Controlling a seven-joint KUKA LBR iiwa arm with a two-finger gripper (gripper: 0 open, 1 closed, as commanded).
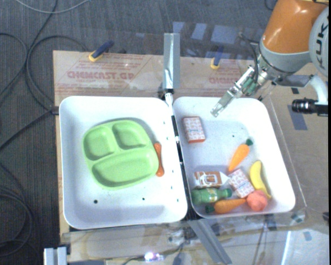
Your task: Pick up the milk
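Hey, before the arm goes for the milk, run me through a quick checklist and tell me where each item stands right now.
1. Gripper at the right white bin, over its far edge: ok.
2. Which carton is the milk: cannot tell. Candidates are the red-patterned carton, the brown-and-white carton and the pink checked carton.
3. Red-patterned carton lying apart from other items: ok.
4. Other two cartons uncrowded: not ok; the green bottle and yellow banana lie close.

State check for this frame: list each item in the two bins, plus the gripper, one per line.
gripper: above the right bin's far edge, holding nothing
green tray: flat in left bin, nothing in its compartments
small carrot: lying against the tray's right edge
carton: lying flat, alone
orange carrot: lying at a slant
banana: by right wall
green bottle: on its side
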